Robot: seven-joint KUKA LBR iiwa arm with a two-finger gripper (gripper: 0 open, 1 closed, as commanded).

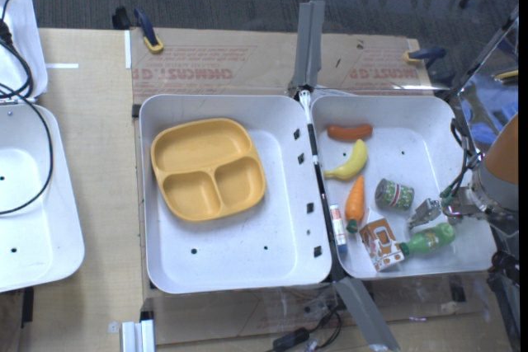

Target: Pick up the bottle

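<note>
**Claw beside the bottle, grip not yet made**

You have the bench point(82, 53) carrying two white bins side by side. The left bin point(165, 260) holds a yellow divided tray point(208, 169); leave that side alone. The right bin point(412, 140) is where your work lies, and the arm point(503, 169) comes in over its right wall.

In that bin, from the back: a sausage point(350, 130), a banana point(350, 161), a carrot point(355, 197), a small green can point(394, 194), a little orange and white carton point(381, 244), and a thin tube point(337, 227) lying along the left wall.

The bottle point(430, 240) is green and lies on its side near the front right corner of the bin, its neck end just beside the carton. The claw point(426, 213) sits just above and behind the bottle, low in the bin. Whether its fingers are spread or pressed together I cannot tell (the metal parts blur into one bright patch), and nothing shows between them, so treat the bottle as not held.

To do this step well, you would want the fingers set across the bottle's narrow width, not along its length, and centred on the body rather than the neck. A round bottle lying down will likely roll, so come straight down. Watch the carton: a finger landing on it could spoil the grip.
</note>
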